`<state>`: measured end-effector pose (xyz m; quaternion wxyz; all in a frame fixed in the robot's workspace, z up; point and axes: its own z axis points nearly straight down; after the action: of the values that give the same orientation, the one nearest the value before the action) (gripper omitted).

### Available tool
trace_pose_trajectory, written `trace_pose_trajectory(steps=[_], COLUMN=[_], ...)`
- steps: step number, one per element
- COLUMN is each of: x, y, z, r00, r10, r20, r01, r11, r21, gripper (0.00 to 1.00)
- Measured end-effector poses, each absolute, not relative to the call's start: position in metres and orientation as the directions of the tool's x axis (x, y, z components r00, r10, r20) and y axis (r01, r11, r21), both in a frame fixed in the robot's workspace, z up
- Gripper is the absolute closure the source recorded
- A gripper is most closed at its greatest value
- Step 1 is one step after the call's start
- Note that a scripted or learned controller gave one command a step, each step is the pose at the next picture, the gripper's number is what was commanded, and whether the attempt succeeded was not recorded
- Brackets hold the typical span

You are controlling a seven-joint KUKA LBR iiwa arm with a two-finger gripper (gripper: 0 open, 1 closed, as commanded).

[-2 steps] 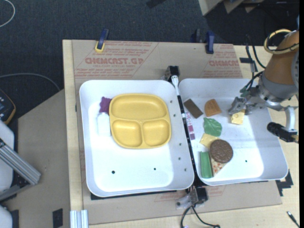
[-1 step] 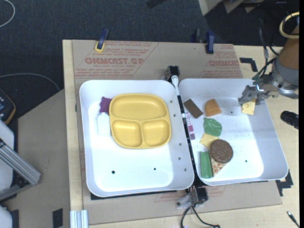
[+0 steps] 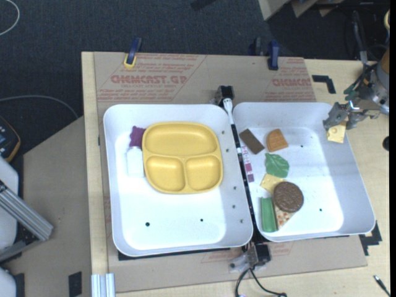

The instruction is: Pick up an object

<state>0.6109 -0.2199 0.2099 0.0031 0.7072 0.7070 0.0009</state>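
The two-finger gripper [image 3: 340, 119] hangs over the far right corner of the right-hand shallow white bin [image 3: 346, 184], reaching in from the right edge of the view. A small pale yellow wedge-shaped piece [image 3: 336, 133] sits between its dark fingers [image 3: 332, 115], lifted to about the height of the bin's rim, so the gripper is closed on that piece.

The rest of the loose things lie toward the left side of that same right-hand bin. Nearest its far left corner is a flat dark brown rectangular bar [image 3: 252, 140], and just beside it, toward the gripper, an orange block [image 3: 276, 140]. Below those lies a crumpled green leaf-shaped piece [image 3: 277, 164], touching a pale yellow flat square [image 3: 270, 182]. A round dark brown disc [image 3: 288, 197] overlaps that square and rests partly on a tan, speckled slice [image 3: 283, 217]. A long green stick [image 3: 267, 214] lies along the left of the disc, close to the bin's left wall. A thin pink and white strip [image 3: 247, 163] runs along that left wall.

The left-hand shallow white bin [image 3: 179, 228], touching the right-hand one along a black divider, holds a yellow plastic plate with three compartments [image 3: 182, 156]. Against the plate's left edge lie a purple piece [image 3: 136, 135] and a white block [image 3: 134, 161].
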Motion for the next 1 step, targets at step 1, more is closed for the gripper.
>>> trace_pose_trajectory(steps=[1], x=[0.6119], y=[-0.2202], z=[0.2264], r00=[-0.001], r10=[1.000], r20=[-0.002], r01=[1.000], r11=[0.001], r21=[0.006], gripper=[1.00])
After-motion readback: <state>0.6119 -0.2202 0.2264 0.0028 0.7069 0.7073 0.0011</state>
